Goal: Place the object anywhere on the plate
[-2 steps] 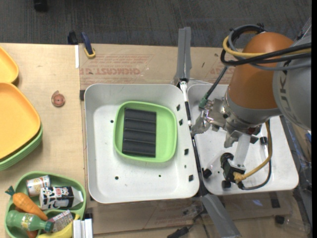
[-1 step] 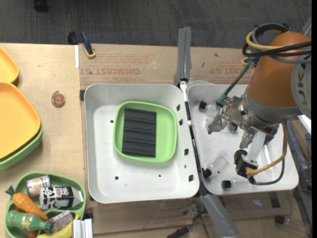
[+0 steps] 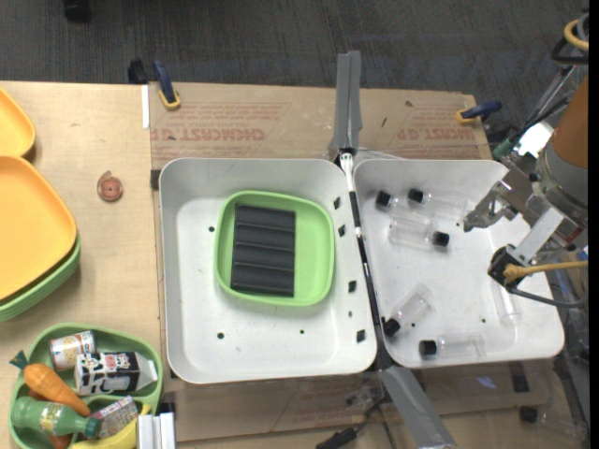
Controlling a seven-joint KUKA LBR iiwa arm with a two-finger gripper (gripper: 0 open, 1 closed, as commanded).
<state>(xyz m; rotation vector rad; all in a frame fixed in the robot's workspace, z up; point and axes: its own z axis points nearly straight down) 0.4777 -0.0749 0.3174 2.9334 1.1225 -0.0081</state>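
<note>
Green plate (image 3: 321, 251) sits in left bin (image 3: 187, 279), w/ dark ribbed block (image 3: 263, 249) on it. Clear black-capped vials (image 3: 418, 228) lie scattered in right bin (image 3: 468, 171). Gripper (image 3: 491, 215) over right bin's right side; finger state: can't tell.

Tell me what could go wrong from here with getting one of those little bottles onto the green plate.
1. The bottles are clear and lie on their sides in the right bin, so one may slip or roll when pinched.
2. The dark ridged block covers most of the green plate, so a bottle dropped there might roll off.
3. The end effector works near the bin's far wall and could clip it.
</note>
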